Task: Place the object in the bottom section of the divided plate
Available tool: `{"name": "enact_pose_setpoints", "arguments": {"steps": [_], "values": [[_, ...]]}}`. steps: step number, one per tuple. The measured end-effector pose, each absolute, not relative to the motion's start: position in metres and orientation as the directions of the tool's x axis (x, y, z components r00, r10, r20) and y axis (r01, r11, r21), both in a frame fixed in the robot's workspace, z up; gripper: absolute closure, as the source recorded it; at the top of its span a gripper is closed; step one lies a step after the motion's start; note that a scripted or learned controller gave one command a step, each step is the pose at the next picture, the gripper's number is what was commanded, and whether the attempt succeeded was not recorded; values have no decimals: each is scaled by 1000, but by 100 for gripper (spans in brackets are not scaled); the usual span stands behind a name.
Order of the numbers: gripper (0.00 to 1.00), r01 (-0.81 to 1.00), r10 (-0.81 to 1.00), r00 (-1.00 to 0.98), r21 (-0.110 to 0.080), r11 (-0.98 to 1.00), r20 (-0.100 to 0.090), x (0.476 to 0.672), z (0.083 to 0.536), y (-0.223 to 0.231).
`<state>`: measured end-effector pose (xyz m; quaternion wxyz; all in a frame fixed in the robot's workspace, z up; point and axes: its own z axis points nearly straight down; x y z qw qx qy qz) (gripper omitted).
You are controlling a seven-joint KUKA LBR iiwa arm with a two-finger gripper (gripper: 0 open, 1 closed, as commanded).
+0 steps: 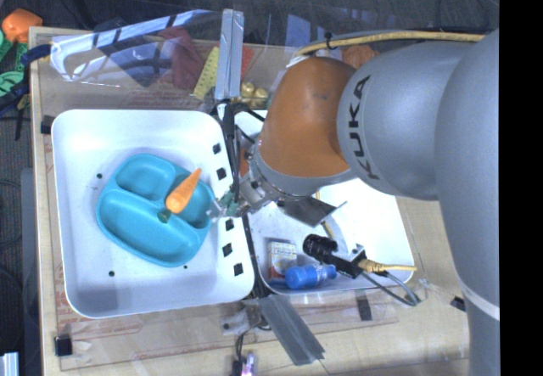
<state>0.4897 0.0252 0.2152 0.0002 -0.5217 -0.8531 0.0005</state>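
Gripper (227,206) sits at the blue divided plate's (140,226) right rim; finger state can't be told. Grey arm (407,128) reads "KUKA", glossy orange band (305,115). Tapered orange carrot (183,190) lies across the plate's divider ridge, left white bin (85,289).

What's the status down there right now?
Gripper beside plate, fingers unclear. Carrot lying across blue divided plate in left bin. Nothing blocking.

An orange plastic toy carrot with a green stem end (181,192) is lying tilted across the blue divided plastic plate (136,226), stem pointing down-left.
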Motion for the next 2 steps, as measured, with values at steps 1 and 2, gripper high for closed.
{"name": "enact_pose_setpoints", "arguments": {"steps": [1,2], "values": [[0,891,891,-455,-1,455,0,490,215,25],[100,889,889,-459,-1,459,-1,491,225,25]]}}
